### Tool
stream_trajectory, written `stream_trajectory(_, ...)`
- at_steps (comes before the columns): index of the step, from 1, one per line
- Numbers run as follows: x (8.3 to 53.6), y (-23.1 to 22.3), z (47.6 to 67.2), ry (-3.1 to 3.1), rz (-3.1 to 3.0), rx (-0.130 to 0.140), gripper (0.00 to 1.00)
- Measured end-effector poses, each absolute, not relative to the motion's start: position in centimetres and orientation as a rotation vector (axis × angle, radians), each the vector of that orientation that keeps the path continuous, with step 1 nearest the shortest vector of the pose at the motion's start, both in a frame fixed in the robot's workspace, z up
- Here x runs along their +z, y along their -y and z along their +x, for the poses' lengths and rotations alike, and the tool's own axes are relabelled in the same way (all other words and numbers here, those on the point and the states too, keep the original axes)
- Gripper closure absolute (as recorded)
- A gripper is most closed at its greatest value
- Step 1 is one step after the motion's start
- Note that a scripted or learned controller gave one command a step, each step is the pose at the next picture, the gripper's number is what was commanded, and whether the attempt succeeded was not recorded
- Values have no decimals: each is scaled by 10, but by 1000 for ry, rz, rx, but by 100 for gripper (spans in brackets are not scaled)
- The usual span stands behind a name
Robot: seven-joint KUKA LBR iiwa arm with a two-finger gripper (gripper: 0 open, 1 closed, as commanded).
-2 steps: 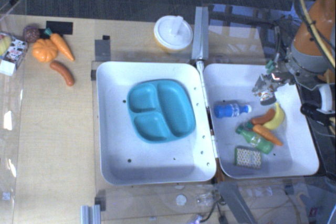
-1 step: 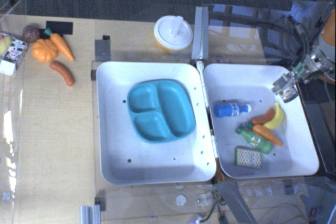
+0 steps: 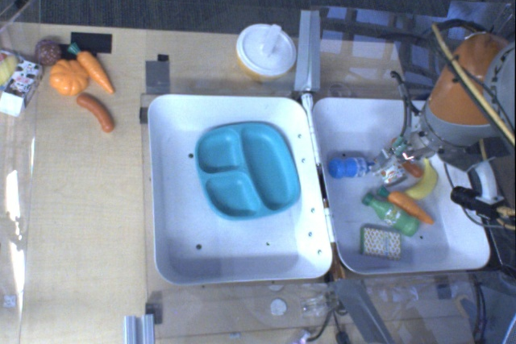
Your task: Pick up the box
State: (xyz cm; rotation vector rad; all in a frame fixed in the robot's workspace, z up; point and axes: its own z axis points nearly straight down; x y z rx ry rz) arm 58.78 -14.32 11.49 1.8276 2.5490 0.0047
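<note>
Camera view from above shows the grey arm with its orange band (image 3: 476, 64) reaching in from the right of the frame into the right white bin (image 3: 343, 125). Its gripper (image 3: 401, 157) hangs low in the middle of this bin, just above a crowded group of toys: a blue plastic bottle (image 3: 347, 167) on its left, a yellow banana (image 3: 425, 181) on its right, and an orange carrot (image 3: 411, 208) lying over a green bottle (image 3: 393, 213) just below. I cannot tell if the gripper is apart or together, because the toys behind it confuse its outline.

I take the box to be the small flat box with a speckled, netted surface (image 3: 380, 242), which lies in the lower part of the same bin, apart from the gripper. It lies below and slightly left of the gripper in the frame, beyond the green bottle. Its long axis runs nearly left to right. In my judgement the coming move must carry the gripper toward the lower edge of the frame, past the carrot.

The left bin (image 3: 169, 197) holds a blue divided tray (image 3: 246, 169).
</note>
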Motion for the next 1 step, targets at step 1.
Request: stream_trajectory(1,187,101,644,-2331,2105,0,100)
